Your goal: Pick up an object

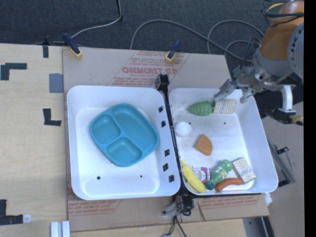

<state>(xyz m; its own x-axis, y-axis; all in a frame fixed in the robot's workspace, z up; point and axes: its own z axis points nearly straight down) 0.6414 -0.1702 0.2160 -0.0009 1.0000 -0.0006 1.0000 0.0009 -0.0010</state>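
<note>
Green pickle [200, 108] lying left-right in right bin [261, 147], pincer [230, 94] spread open, holding nothing

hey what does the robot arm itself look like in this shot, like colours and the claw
The arm comes in from the right of the camera view. Its body is rounded and grey, with a broad orange band above the wrist. Dark cables loop around the top of it. Below the band a grey metal wrist section narrows to the claw, which has two slim grey fingers.

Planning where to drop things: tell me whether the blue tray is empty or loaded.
Empty. The blue tray lies flat in the left bin, and all three of its compartments show bare blue plastic.
</note>
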